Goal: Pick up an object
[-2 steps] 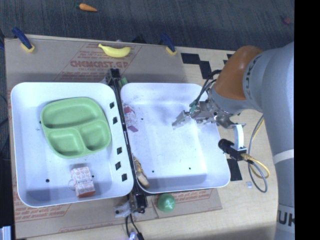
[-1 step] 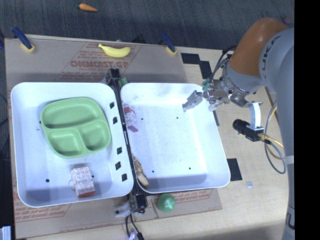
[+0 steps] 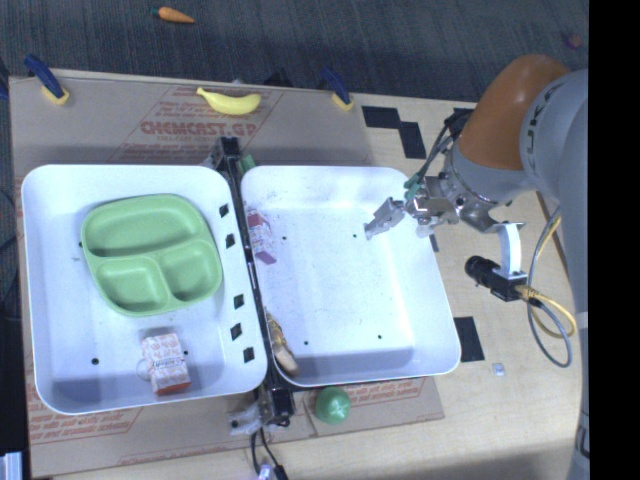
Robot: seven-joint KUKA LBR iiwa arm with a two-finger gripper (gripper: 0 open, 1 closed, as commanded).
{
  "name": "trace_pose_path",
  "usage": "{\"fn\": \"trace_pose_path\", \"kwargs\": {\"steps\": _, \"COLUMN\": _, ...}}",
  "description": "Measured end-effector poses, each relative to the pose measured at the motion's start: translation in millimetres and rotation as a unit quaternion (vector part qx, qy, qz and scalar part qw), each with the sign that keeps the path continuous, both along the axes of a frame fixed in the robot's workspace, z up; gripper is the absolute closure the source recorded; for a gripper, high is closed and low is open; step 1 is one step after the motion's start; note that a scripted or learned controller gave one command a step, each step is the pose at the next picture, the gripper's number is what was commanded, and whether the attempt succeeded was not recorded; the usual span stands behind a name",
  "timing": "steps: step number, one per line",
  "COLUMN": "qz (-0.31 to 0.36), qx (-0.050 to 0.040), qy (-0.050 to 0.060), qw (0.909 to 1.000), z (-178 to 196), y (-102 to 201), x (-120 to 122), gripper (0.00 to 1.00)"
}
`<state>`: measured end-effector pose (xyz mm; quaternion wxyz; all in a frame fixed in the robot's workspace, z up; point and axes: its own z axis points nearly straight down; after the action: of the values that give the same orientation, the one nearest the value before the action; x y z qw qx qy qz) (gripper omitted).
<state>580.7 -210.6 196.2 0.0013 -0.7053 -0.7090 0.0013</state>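
The gripper (image 3: 385, 218), its state impossible to tell, hangs inside the right bin (image 3: 420, 343) near that bin's far right rim holding nothing visible, so this looks like the reach: next cross to the small red-and-white packet (image 3: 260, 236) at its left wall

I read red "CHEMCAST" lettering on the cardboard sheet (image 3: 165, 128) beneath my bins; its smaller print stays illegible.
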Motion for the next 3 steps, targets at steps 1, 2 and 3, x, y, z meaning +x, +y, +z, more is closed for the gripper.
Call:
{"fn": "trace_pose_path", "kwargs": {"steps": 1, "qz": 0.0, "qx": 0.0004, "qy": -0.001, "qw": 1.0, "z": 17, "y": 0, "x": 14, "gripper": 0.0}}
{"fn": "trace_pose_path", "kwargs": {"steps": 2, "qz": 0.0, "qx": 0.0002, "qy": 0.0, "qw": 1.0, "z": -2, "y": -1, "x": -105, "gripper": 0.0}}
{"fn": "trace_pose_path", "kwargs": {"steps": 3, "qz": 0.001, "qx": -0.0005, "qy": -0.001, "qw": 1.0, "z": -41, "y": 0, "x": -51, "gripper": 0.0}}
